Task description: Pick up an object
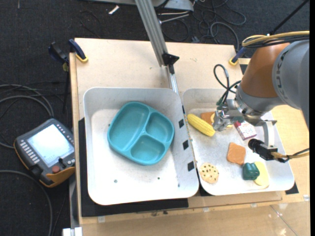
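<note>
Arm: grey KUKA w/ orange band (263, 68), reaches in from right, wrist bent down over right bin.
Hand: (222, 122) low over upper-left part of right bin (283, 181), metal tips just beside the corn's right end; can't tell if tips are spread or pressed together, nothing seen pinched between them.
Corn: yellow toy cob (200, 124), lies slanted in right bin near its left wall, top half of bin.
Orange bit: small orange piece (207, 117) just behind corn, partly hidden by hand.
Pink-white pack: small card/pack (245, 130) right of hand, under the arm, partly covered.
Orange block: toast-like orange slab (236, 153) mid bin, apart from corn.
Cookie: round choc-chip cookie (209, 172) near bin's front-left corner.
Green piece: dark teal toy (250, 170) front right, touching a pale yellow piece (262, 179) beside it.
Black part: black attachment (261, 149) w/ cable hangs off arm over bin's right side.
Left bin: (98, 181) holds a teal divided plate (141, 132), 3 compartments, tilted askew, roughly centre.
Table: tan top (123, 63), yellow clamps at back corners.
Floor: teach pendant (45, 151) left of table, cables around.
</note>
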Controlling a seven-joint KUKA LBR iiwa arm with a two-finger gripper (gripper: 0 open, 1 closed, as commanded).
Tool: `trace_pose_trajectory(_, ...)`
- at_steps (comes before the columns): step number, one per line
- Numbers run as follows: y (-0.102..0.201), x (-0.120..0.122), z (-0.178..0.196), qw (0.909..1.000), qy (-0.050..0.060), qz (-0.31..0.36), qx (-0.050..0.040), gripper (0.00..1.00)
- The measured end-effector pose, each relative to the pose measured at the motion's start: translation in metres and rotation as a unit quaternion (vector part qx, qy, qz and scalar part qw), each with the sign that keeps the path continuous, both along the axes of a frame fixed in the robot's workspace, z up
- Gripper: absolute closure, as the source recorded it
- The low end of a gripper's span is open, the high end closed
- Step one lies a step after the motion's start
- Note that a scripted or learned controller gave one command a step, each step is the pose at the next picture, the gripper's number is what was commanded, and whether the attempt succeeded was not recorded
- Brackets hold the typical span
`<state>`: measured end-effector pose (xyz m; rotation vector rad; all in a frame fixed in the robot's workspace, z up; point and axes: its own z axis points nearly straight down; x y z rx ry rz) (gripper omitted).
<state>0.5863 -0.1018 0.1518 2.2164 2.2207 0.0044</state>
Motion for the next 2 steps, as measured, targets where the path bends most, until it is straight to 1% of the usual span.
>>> trace_pose_trajectory(1, 0.003, 0.006, 0.044, 1.0, 0.0, 0.0, 0.0, 1.0)
trace_pose_trajectory(2, 0.0, 0.008, 0.088, 1.0, -0.001, 0.0, -0.0003, 1.0)
